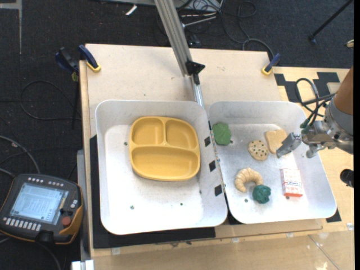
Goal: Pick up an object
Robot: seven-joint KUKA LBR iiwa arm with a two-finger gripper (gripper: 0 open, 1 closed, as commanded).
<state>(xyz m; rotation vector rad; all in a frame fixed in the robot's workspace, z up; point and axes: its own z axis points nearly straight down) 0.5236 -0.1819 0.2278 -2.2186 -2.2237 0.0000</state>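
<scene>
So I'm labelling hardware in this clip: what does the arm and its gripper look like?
At the view's right edge, the arm shows a grey rounded wrist section. Black cables loop beside it. Below sits a metallic silver-grey gripper of blocky parts with slim grey fingers. No markings are legible.
</scene>
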